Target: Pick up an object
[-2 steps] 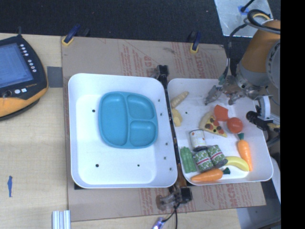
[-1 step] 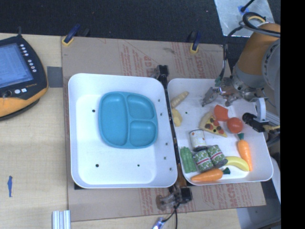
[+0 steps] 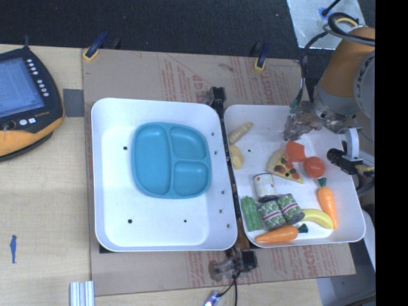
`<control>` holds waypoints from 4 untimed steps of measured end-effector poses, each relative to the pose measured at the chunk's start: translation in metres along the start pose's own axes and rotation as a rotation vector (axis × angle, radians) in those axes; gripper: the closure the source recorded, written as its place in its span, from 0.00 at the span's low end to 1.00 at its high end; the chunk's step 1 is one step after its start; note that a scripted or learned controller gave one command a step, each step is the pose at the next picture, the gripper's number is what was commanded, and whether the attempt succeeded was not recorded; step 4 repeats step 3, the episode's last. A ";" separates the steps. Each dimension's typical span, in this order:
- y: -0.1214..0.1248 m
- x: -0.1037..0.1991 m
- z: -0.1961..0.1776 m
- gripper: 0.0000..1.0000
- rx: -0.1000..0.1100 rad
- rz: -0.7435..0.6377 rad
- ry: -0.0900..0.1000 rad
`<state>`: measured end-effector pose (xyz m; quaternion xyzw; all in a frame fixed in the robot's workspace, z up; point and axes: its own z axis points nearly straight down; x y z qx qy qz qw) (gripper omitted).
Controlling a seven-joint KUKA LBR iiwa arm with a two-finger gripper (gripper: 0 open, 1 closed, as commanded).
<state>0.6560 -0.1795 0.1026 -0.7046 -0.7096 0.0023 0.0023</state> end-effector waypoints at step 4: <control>0.000 0.046 0.011 0.00 -0.001 0.001 -0.001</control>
